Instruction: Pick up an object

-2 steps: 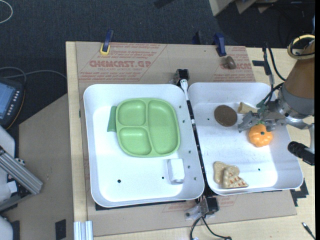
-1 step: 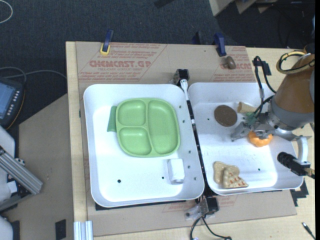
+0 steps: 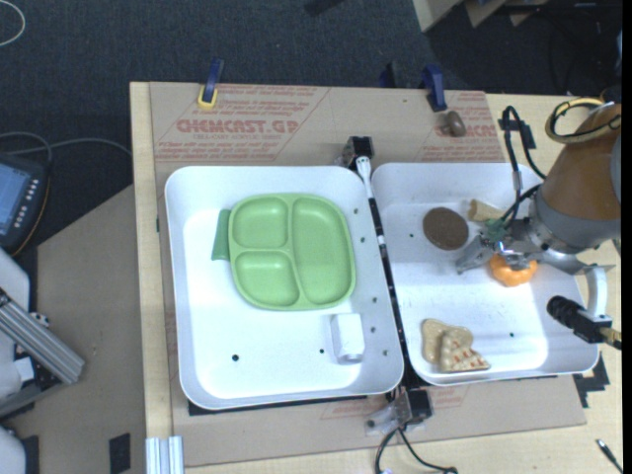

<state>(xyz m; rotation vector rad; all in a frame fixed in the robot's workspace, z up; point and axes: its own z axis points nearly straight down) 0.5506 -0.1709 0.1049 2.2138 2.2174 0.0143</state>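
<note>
Waffle (image 3: 454,347), tan and gridded, is lying nearest the camera, close to the front wall of the right bin (image 3: 420,294). Orange object (image 3: 513,271), the likely target, is sitting further back in that bin, toward its right side, directly beneath the hand (image 3: 497,248). Dark metal parts of the hand are reaching down beside it and appear to be touching or nearly touching its top; whether the hand is spread wide, narrowed, or gripping the orange object cannot be told, because the wrist and the object are overlapping at that spot. Arm (image 3: 583,191), grey with an orange band, is entering from the right and covering the bin's right rim.

Brown disc (image 3: 445,227) is lying just left of the hand, and a small beige piece (image 3: 484,210) is sitting behind it, both near enough to be nudged. Left bin (image 3: 188,294) is holding a green divided plate (image 3: 292,250) with a darker green item (image 3: 220,235) tucked under its left edge, and a small white block (image 3: 347,337) in front of it. Both bins are resting on the desk (image 3: 296,117).

Likely failures, judged from this layout: the rounded orange object is apt to roll or squirt sideways if the closing is off-centre; a descent too far left would be catching the disc or beige piece instead; a shallow grip would be letting the object drop on lifting.
</note>
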